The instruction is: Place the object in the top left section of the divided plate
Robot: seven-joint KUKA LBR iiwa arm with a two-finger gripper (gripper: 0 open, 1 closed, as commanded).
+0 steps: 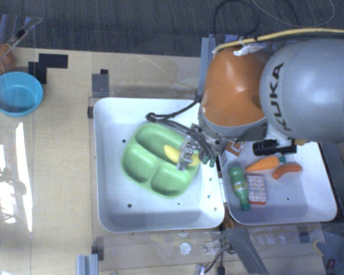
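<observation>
A green divided plate lies tilted in the left white bin. A yellow, banana-like object rests at the plate's upper right compartment, beside the plate's right rim. My gripper reaches in from the right and sits directly over the yellow object's right end, covering part of it. A bit of yellow also shows below the gripper's tip. Whether the object is gripped or just lies beneath is too blurred to tell.
The right bin holds a green bottle, a carrot, a small orange-red piece and a pink packet. A blue bowl stands on the bench at far left. The arm's bulk hangs over the divide between the bins.
</observation>
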